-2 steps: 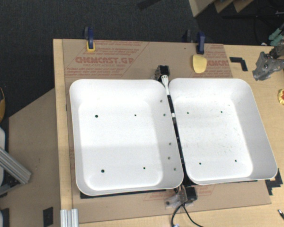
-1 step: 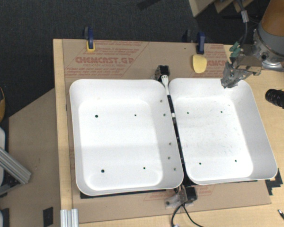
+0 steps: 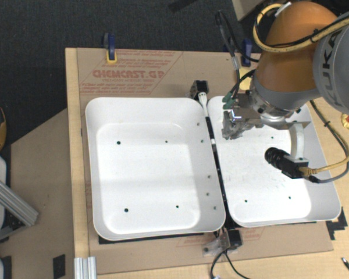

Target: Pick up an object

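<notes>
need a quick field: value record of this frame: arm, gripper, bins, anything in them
arm: grey KUKA arm with orange band, reaching in from the right, over the right bin
gripper: above the upper-left part of the right bin, near the divide between bins; finger state cannot be told
held object: none seen
left bin: white, shallow, a few small dark dots on its floor
right bin: white, partly covered by the arm
black object: dark elongated piece over the right bin, with a cable attached; looks like arm hardware, unsure
bench: brown board under both bins
</notes>
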Robot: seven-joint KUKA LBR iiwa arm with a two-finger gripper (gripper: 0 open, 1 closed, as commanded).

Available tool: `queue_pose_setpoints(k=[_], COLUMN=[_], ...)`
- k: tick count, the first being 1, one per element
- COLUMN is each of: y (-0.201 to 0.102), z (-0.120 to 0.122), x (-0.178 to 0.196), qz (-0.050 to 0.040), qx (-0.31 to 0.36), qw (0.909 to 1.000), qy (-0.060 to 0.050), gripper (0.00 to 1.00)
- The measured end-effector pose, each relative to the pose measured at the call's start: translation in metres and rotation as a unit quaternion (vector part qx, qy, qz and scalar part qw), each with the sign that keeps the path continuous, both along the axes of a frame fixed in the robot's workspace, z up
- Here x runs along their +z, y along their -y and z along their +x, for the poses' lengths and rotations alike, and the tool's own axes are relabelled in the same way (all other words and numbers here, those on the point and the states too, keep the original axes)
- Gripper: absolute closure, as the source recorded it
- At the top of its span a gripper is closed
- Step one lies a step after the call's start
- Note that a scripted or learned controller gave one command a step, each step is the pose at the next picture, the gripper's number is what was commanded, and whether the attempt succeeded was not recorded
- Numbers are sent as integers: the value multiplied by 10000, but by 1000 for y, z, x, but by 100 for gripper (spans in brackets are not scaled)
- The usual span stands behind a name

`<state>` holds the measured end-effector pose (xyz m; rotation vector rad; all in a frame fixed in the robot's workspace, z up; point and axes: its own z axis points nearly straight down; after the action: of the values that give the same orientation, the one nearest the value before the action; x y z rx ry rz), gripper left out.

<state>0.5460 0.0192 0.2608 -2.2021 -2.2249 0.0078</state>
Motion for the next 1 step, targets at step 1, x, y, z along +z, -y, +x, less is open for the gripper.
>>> queue_pose_setpoints(k=[1], y=[-40], z=[9], x=[88], qz=[-9], qx=[-23], qw=[9999], qy=[109], gripper=[100])
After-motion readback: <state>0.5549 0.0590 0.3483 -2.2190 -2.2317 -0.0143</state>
